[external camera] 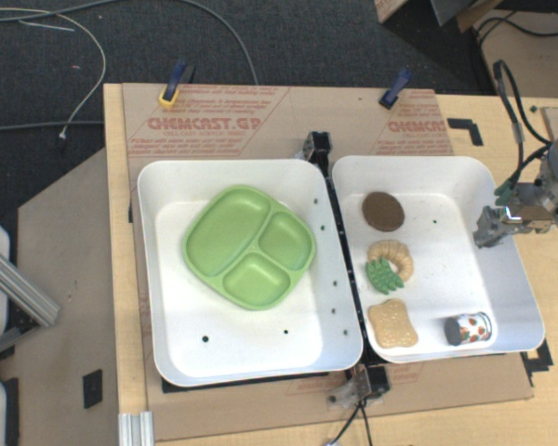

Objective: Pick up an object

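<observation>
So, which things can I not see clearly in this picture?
- Gripper, camera view: small and partly cut off by the right edge; finger state unclear.
- Small can in the right bin: its print is too small to read.
- Green toy: covers part of the ring-shaped pastry.

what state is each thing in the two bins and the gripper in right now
green divided plate: lies flat in the left bin, compartments bare
brown round piece: flat in the right bin
ring-shaped piece: flat, touching the green knobbly piece
toast-like slice: flat
small can: on its side
gripper: at the right bin's right rim, holding nothing
</observation>
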You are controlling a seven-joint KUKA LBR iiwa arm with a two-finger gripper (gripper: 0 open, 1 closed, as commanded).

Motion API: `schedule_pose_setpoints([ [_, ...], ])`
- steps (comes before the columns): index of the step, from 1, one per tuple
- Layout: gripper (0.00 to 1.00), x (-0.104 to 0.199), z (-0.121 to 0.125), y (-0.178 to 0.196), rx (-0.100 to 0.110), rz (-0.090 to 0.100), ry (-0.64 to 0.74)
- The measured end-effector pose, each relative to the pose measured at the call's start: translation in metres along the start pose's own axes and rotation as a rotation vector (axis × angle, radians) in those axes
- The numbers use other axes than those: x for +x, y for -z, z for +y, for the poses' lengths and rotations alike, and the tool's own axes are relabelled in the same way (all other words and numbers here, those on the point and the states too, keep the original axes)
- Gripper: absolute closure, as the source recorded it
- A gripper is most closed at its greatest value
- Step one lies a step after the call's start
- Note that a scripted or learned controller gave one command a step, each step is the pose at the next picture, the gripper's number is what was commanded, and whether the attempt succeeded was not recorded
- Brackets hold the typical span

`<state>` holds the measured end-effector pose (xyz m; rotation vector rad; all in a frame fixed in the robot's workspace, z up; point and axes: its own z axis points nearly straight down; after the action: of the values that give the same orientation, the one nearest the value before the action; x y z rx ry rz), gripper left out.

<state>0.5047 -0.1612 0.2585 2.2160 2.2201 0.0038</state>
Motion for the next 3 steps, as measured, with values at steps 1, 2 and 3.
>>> schedule_pose_setpoints([
  [1,1.0,0.046,0.005,-0.013,0.008,0.004,0.002],
  [2,1.0,0.096,0.006,-0.026,0.009,0.005,0.003],
  [3,1.0,0.15,-0.001,-0.031,0.009,0.004,0.003],
])
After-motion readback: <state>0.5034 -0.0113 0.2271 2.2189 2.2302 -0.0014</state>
